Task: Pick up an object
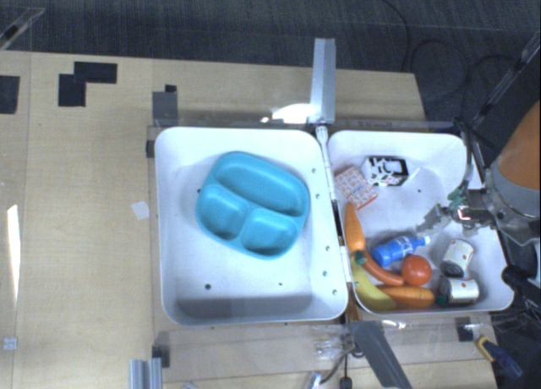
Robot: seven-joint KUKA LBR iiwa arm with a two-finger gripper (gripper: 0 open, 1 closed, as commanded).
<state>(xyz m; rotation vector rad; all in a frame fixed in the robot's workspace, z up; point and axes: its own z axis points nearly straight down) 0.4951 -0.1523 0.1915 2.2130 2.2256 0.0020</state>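
The gripper (441,214) hangs over the right bin (439,144), near its right wall, and I cannot tell how it is set. Below it the near part of the bin holds a tomato (416,270), a blue bottle (397,251), 2 carrots (354,228) and a banana (370,292). The left bin (173,235) holds a blue tray (252,202) with 3 compartments.

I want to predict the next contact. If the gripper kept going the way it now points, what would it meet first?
Probably bare floor of the right bin; the gripper points left. The blue bottle lies just below that line, depth unclear.
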